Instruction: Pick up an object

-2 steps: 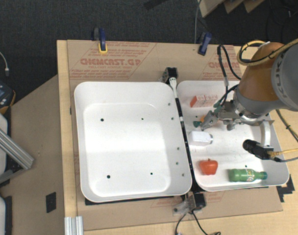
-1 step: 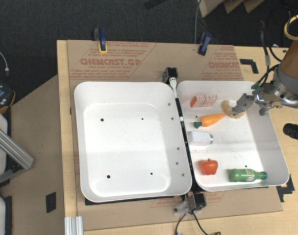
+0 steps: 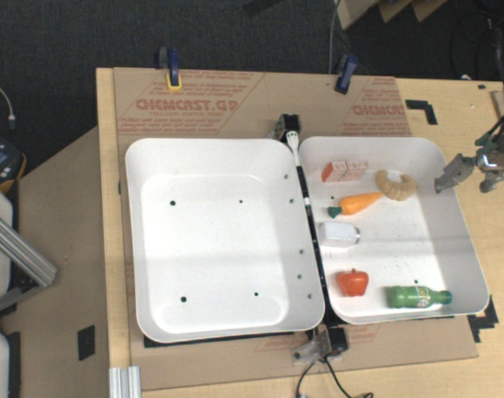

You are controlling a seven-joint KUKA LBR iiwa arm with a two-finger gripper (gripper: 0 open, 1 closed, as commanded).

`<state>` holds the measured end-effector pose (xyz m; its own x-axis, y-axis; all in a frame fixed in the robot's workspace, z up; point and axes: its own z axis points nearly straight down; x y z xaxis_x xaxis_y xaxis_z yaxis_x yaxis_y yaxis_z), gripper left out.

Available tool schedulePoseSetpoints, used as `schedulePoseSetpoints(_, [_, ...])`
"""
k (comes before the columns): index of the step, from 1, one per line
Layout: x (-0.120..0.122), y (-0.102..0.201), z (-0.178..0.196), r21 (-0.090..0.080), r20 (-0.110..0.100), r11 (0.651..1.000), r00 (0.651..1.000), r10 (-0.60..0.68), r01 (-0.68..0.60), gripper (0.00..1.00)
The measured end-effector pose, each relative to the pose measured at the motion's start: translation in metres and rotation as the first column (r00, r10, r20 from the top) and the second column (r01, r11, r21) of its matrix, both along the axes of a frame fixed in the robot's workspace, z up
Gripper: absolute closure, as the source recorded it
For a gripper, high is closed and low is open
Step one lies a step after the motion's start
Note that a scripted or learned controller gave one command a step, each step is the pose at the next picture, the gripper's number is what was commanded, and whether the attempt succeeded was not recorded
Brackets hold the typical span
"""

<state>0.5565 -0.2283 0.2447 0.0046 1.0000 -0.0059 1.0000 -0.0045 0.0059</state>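
The right bin (image 3: 451, 239) holds a small orange-and-white box (image 3: 345, 171), a beige croissant-shaped piece (image 3: 396, 186), an orange carrot (image 3: 357, 204), a white block (image 3: 338, 235), a red pepper (image 3: 353, 283) and a green bottle (image 3: 418, 298) lying on its side. My gripper (image 3: 472, 177) hangs over the bin's far right rim, to the right of the croissant piece. It stands open, with nothing between its fingers.
The left bin (image 3: 210, 239) lies beside the right one, the two meeting along a dark seam. Both rest on a cardboard sheet (image 3: 235, 98) held by two blue clamps (image 3: 171, 63) at the back edge.
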Motion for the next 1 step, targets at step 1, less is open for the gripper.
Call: schedulePoseSetpoints(1, [-0.0210,0.0032,0.0778,0.000,0.005,1.000,1.000,0.005,-0.005,0.00])
